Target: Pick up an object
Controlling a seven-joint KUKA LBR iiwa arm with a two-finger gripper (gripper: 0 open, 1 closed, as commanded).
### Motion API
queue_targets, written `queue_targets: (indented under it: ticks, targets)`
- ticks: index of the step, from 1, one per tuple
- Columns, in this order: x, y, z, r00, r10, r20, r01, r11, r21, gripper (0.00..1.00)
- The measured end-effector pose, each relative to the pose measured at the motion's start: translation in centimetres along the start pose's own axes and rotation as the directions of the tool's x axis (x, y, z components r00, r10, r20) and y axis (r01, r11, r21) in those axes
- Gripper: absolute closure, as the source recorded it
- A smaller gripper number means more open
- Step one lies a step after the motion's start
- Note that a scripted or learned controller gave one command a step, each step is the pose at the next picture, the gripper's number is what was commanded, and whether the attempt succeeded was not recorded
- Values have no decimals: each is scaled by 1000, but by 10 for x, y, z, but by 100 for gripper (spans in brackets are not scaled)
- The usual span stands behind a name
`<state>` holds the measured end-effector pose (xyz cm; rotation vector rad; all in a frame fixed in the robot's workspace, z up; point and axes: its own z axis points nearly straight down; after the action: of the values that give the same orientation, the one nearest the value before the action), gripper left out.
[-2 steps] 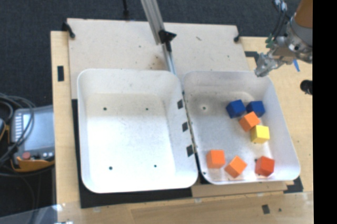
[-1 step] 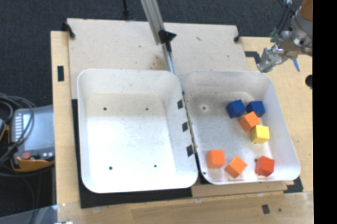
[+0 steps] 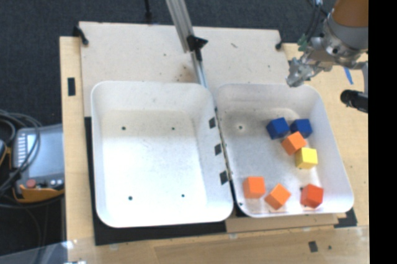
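Observation:
The right bin [image 3: 322,109] holds several small blocks: two blue ones [image 3: 278,127] [image 3: 302,127] side by side, an orange one [image 3: 294,142], a yellow one [image 3: 306,157], two more orange ones [image 3: 254,186] [image 3: 278,196] near the front and a red one [image 3: 312,195] in the front right corner. My gripper [image 3: 296,77] hangs over the bin's far right rim, well above and behind the blocks. Nothing shows between its tips.
The left bin [image 3: 102,132] sits beside the right one. A slanted metal pole [image 3: 177,5] rises from the back of the bench between the bins. A grey device with cables [image 3: 34,160] lies off the bench at the left.

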<state>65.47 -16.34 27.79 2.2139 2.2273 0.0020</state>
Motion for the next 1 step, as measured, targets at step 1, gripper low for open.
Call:
queue_targets:
  ticks: [1]
  targets:
    - [45, -10, 15, 1000, 1, 0, -1, 1000, 2, 100]
